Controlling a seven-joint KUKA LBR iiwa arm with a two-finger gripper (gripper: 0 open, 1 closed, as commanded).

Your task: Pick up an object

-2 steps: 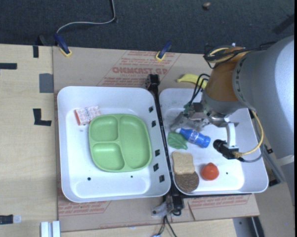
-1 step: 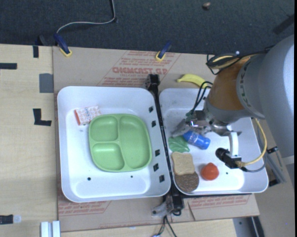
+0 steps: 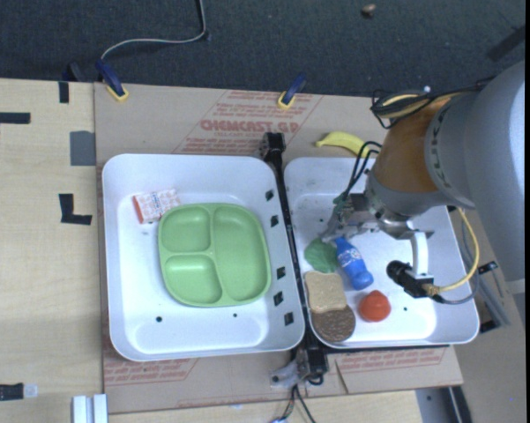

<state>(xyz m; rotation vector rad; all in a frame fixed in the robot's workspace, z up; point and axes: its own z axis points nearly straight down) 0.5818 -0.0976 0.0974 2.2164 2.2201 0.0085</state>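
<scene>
My gripper point(image 3: 346, 229) low in right bin point(image 3: 450, 324), at blue bottle point(image 3: 353, 265) beside green object point(image 3: 320, 255); finger opening — cannot tell

Dark carpet floor point(image 3: 291, 16) fills the top of the frame, a thin cable point(image 3: 172, 38) trailing across it. Below, a pale wooden bench point(image 3: 26, 263) carries taped-down cardboard point(image 3: 203, 122).
</scene>
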